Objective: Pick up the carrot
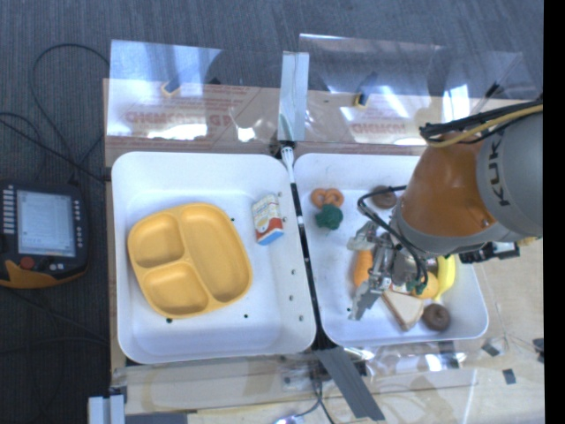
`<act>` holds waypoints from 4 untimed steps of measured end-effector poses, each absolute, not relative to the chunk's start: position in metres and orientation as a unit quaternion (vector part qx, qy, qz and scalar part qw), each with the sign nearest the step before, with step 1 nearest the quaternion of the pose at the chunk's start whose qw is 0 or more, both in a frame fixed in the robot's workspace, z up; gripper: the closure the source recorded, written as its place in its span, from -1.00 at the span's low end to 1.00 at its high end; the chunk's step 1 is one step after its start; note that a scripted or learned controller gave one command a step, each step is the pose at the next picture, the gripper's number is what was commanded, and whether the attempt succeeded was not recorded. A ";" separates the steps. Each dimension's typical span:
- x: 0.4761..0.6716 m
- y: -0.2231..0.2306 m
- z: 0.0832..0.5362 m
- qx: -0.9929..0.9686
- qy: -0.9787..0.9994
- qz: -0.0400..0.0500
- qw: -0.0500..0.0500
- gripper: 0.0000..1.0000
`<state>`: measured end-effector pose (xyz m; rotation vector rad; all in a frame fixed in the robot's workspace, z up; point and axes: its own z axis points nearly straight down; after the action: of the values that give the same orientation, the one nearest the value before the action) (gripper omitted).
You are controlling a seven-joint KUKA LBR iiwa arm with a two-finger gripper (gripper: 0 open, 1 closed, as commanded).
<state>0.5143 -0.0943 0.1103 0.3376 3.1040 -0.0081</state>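
Grey carpet surrounds our worktop (229,117) with its two white bins. Our gripper (369,291) hangs low in the right bin (335,325); we cannot tell how wide it stands. Just left of it, touching or nearly so, lies the carrot (360,268); a sandwich slice (404,308) sits to its right.

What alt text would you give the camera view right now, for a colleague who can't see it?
The arm's gripper hangs low in the right bin beside the carrot, amid toy food: a sandwich, a banana, a pretzel, broccoli. The left bin holds a yellow divided plate and a small carton.
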 end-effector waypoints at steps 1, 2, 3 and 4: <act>0.527 -0.119 0.089 0.292 0.956 0.001 0.004 -1.00; 0.543 -0.144 0.089 0.480 0.877 0.002 0.006 -1.00; 0.545 -0.145 0.101 0.480 0.877 0.001 0.011 1.00; 0.535 -0.106 0.145 0.627 0.779 -0.001 0.000 1.00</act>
<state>0.5349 -0.1064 0.1454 1.9697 2.4464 -0.0023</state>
